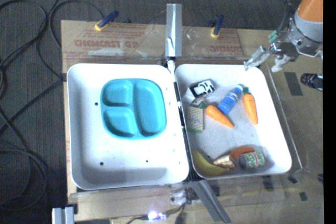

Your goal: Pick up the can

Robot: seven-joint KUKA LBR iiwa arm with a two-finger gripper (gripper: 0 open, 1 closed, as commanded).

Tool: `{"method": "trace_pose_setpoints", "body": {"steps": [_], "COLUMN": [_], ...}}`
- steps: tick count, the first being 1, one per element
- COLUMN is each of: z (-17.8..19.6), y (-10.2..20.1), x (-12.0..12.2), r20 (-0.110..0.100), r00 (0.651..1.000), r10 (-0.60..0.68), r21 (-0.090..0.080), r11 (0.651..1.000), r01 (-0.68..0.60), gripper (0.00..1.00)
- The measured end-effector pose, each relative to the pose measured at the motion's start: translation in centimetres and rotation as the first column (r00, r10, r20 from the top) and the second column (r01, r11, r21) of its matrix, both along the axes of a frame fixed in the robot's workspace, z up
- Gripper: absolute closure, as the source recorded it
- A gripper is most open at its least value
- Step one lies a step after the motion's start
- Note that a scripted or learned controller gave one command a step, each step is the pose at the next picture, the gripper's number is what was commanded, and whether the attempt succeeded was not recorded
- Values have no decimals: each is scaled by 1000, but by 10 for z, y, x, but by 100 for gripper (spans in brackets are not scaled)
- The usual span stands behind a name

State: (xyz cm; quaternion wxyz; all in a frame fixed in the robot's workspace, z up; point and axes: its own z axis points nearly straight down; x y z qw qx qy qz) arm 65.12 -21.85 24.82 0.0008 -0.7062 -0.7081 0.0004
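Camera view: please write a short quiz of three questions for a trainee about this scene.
1. True or false: the gripper holds the can.
2. Which bin holds the blue compartment tray? A) left bin B) right bin
3. Fill in: two ___ lie beside the blue bottle.

Key:
1. False; the gripper hangs over the right bin's far right corner, the can lies near its front wall.
2. A
3. carrots

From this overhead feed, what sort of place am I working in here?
Probably a robotics lab bench: two white bins clamped side by side on a taped board, toy food like a carrot inside, and loose cables on carpet.
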Motion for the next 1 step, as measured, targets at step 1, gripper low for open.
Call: {"method": "trace_pose_setpoints", "body": {"steps": [1], "z": [-108], "y": [23], "x": [-43], "r20": [-3], "r00": [922], "r10": [-386], "r21": [-1], "r11": [922], "r01": [386], "gripper": [0]}}
